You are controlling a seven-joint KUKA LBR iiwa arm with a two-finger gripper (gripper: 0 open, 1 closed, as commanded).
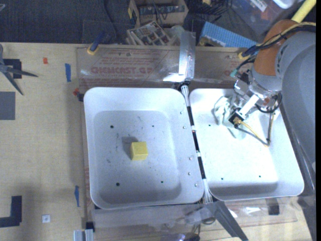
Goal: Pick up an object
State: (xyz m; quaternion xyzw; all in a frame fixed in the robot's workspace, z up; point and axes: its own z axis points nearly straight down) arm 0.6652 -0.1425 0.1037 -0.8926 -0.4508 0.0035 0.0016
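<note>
Two shallow white bins are sitting side by side on the bench (40,134), and we are taking the yellow block (139,150) as our landmark. It is lying flat near the middle of the left bin (100,104), apart from every wall, with nothing touching it. Well off to the right of the block, across the divider between the bins, the hand (224,115) is hanging over the upper part of the right bin (251,179). We are seeing pale, blurred shapes at its tip, and we cannot tell whether it is released or clenched, nor whether anything is caught there. Further right of the block again, the grey arm (301,74) with its orange band (271,46) is reaching in above the hand. A thin yellowish cable (256,134) is trailing just beside the hand over the bin floor.
</note>
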